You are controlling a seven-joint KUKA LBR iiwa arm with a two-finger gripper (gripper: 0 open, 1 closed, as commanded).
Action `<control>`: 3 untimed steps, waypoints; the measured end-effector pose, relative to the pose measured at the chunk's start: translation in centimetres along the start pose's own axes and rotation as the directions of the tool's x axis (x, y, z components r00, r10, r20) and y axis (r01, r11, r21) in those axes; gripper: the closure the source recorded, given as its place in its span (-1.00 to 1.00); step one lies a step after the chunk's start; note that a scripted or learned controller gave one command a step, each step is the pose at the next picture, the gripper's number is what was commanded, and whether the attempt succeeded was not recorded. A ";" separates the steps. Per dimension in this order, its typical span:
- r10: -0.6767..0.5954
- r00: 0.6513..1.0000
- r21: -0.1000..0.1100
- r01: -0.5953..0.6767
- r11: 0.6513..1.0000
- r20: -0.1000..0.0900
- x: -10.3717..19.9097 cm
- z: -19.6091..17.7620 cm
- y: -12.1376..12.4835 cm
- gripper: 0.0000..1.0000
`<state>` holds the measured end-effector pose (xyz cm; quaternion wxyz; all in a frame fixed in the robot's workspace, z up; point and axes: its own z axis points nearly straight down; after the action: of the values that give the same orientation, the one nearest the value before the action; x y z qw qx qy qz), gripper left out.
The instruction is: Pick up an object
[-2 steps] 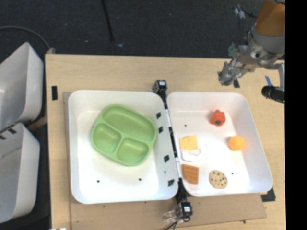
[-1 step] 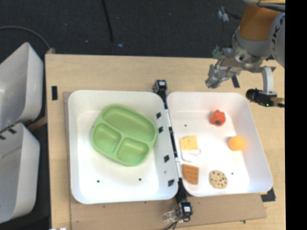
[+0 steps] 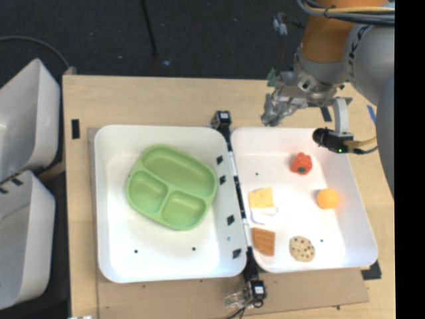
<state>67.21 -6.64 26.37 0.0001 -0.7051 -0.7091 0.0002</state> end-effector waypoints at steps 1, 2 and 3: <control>-0.001 1.000 0.001 0.001 1.000 -0.001 5.2 1.6 0.0 1.00; 0.000 1.000 0.001 0.000 1.000 0.000 10.1 2.4 -0.4 1.00; -0.001 1.000 -0.003 0.001 1.000 -0.001 15.5 1.2 0.7 1.00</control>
<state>67.80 8.86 25.13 -0.0006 -0.7046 -0.7096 -0.0013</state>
